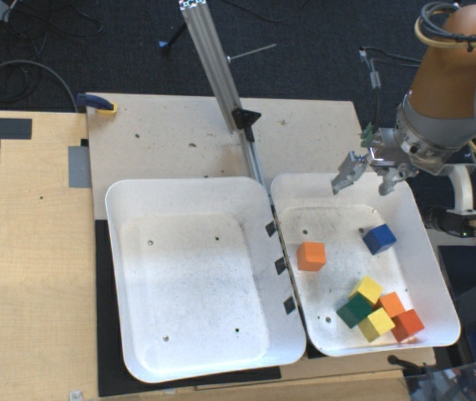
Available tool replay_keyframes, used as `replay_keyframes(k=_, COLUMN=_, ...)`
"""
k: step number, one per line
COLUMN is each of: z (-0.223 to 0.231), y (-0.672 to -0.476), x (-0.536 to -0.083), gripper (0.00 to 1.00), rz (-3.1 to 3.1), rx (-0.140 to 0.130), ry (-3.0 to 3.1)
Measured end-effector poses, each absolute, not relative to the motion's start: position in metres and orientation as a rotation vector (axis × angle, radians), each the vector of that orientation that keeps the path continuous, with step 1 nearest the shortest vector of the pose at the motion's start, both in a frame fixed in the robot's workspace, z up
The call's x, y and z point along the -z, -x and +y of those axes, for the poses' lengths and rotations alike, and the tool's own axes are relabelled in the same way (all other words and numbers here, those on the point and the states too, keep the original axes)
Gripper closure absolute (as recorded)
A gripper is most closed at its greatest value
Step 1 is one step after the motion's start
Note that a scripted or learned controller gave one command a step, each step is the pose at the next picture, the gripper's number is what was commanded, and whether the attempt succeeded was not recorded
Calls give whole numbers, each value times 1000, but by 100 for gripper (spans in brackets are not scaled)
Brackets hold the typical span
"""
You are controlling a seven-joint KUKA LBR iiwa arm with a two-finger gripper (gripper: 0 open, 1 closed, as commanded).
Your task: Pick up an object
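The arm [443, 73] reaches in from the right and ends above the far edge of the right bin [438, 270], its jaws [367, 175] spread open with nothing between them, one finger out to the left and the other nearer the arm. All the blocks lie in this bin, below and nearer the camera than the jaws. The blue block [379, 238] sits closest, just in front of the jaws, apart from the rest. The orange block [311, 256] lies alone towards the bin's left wall. Near the front right corner a cluster sits packed together: a yellow block [368, 291], a green block [356, 310], a second yellow block [377, 324], a small orange block [392, 303] and a red block [407, 325]. The left bin [129, 215] stands beside it on the surface [163, 132].
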State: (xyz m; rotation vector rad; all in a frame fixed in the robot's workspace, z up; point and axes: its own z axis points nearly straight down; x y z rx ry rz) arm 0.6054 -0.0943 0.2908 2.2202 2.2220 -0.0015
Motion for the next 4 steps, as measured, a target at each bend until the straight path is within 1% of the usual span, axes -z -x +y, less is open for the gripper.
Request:
replay_keyframes(k=1, z=-94, y=-604, x=-301, gripper=100, rz=2230, rx=5, ry=-2215)
replay_keyframes(k=2, z=-27, y=-644, x=-265, gripper=100, rz=2230, rx=1, ry=-2218)
replay_keyframes(k=3, z=21, y=-651, x=-284, gripper=100, rz=2225, rx=0, ry=-2218)
replay_keyframes(k=4, z=48, y=-574, x=-341, gripper=100, rz=2226, rx=-3, ry=-2218)
